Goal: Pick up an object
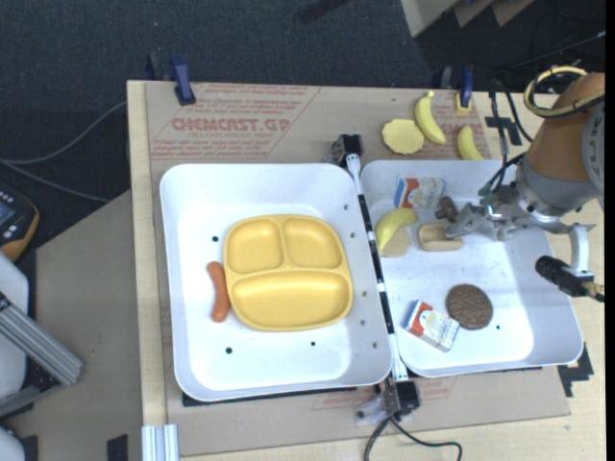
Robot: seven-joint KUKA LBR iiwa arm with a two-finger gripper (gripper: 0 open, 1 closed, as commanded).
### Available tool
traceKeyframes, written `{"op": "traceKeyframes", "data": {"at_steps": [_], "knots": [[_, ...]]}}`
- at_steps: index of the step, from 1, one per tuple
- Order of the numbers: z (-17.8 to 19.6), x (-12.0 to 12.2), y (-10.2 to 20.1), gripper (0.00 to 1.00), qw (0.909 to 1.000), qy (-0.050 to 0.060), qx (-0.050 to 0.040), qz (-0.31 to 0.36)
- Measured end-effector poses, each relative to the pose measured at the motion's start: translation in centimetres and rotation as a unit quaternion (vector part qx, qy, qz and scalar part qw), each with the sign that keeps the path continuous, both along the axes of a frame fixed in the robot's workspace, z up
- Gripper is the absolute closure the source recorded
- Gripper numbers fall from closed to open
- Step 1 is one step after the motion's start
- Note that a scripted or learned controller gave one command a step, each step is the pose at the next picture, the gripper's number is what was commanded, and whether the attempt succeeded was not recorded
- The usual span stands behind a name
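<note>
Red print on the brown board (231,123) under the bins read "CHEMCAST GP", with smaller lines too fine to read. Print on the two small cartons (419,192) (430,325) was illegible.

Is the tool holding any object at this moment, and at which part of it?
It cannot be told. The tool is low in the right bin, right by the tan block, but no object is seen in its grip.

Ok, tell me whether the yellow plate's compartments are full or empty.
Empty. All three compartments of the plate show bare yellow; the sausage lies beside it on the left bin's floor, not in it.
</note>
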State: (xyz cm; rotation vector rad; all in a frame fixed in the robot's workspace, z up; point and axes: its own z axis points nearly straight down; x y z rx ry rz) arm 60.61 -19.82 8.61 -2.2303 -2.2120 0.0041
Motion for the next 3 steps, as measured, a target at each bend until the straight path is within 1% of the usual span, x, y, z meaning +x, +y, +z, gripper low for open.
{"op": "traceKeyframes", "data": {"at_steps": [1,2,3], "knots": [[-0.3,5.7,3.0,0.00,0.9999,0.014,0.0001,0.008],[0.0,3.0,-2.3,0.00,1.0000,-0.003,0.0070,0.004],[0.1,-6.6,2.1,0.00,1.0000,-0.001,0.0020,0.003]]}}
